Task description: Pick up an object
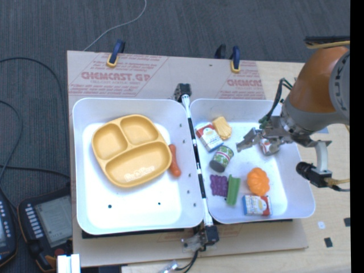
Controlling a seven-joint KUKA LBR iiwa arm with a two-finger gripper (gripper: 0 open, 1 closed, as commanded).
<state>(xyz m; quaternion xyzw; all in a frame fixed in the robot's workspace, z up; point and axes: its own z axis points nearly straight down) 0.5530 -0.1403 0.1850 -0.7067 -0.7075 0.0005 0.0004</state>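
Observation:
My gripper hangs over the upper right part of the right bin, its fingers spread apart. A small red and white object lies by the right finger; whether it sits between the fingers is unclear. To the left lie a yellow piece, a red and white carton and a small can with a green label. Nearer the front are purple grapes, a green stick, an orange fruit and a blue and white box.
The left bin holds a yellow divided plate and an orange sausage-shaped toy by its right wall. A black ridge separates the bins. Blue clamps hold the board at the back.

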